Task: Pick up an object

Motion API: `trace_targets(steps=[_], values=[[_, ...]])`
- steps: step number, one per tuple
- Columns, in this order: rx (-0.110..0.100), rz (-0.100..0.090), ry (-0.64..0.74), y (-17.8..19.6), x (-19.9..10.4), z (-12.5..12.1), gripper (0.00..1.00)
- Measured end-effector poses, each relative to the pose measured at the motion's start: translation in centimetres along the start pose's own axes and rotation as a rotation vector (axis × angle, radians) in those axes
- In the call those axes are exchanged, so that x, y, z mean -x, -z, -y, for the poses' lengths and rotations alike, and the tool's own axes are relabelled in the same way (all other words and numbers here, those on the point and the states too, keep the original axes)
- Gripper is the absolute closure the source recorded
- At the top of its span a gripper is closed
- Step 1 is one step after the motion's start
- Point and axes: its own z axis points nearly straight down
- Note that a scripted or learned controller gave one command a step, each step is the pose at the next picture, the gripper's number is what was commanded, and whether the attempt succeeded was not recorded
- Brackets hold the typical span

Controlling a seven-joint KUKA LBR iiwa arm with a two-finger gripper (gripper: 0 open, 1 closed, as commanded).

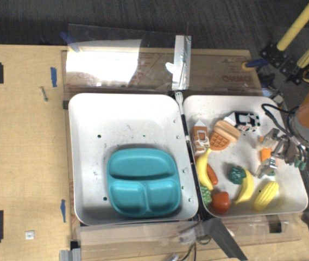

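step: reaching in, nothing picked up yet | gripper (271,159): low over the right bin (284,105), whether its grip is open or closed I cannot tell | nearest: small orange piece (265,153), corn cob (266,194), banana (246,188) | next: settle on one, close, lift
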Motion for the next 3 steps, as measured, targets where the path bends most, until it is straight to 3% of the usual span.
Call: trace_targets(steps=[1,2,3], values=[[-0.002,-0.009,-0.037,-1.3,1.5,-0.4,0.00],[0.003,-0.011,-0.228,-1.2,-0.3,-0.2,0.00],[0.002,0.001,-0.227,0.1,0.1,-0.2,1.00]])
